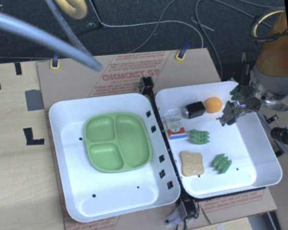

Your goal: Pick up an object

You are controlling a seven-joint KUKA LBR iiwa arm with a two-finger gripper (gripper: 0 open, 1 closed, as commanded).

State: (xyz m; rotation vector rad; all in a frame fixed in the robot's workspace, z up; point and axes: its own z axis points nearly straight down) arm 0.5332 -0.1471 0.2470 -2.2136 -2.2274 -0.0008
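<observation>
Gripper (228, 116) over right bin (258, 144), near its right edge; jaws' state cannot tell. Orange ball (213, 104) by the bin's far edge, touching dark cylinder (194, 110) whose long axis runs left-right. Green tray (118, 141) in left bin (71, 163).

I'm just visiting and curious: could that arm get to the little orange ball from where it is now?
Probably yes. The orange ball lies in the right bin, and the gripper hovers just to its right with bare white floor between them. The dark object touching the ball sits on its far side, away from the arm.
</observation>
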